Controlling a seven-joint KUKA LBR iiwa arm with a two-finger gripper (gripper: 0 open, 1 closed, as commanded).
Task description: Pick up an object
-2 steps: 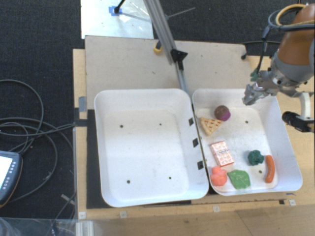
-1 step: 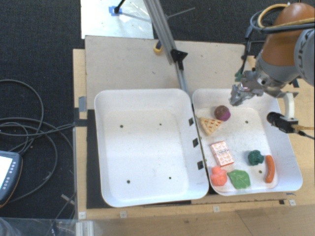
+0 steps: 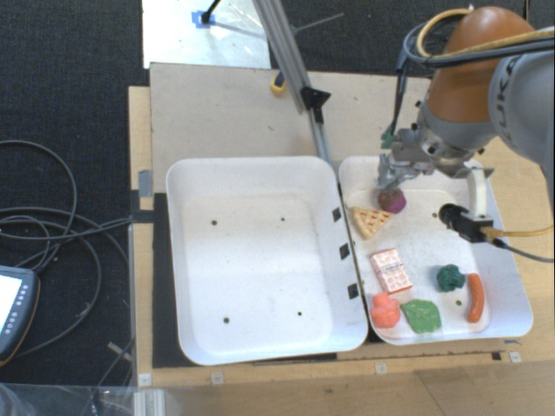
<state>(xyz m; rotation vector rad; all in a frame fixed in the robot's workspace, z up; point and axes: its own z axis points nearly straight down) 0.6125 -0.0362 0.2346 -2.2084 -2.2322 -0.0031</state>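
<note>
End effector [image 3: 392, 183] is hanging right over the purple toy [image 3: 393, 201], grip unclear to me, probably needing to close and lift next.

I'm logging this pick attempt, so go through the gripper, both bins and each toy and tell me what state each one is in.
Two-finger gripper: low over the purple round toy, grasp not visible.
Purple round toy: on the right white bin's floor, under the gripper.
Waffle wedge: lying flat.
Pink checked box: lying flat.
Orange sausage: lying flat.
Right white bin: holds all the toys.
Left white bin: bare floor.
</note>
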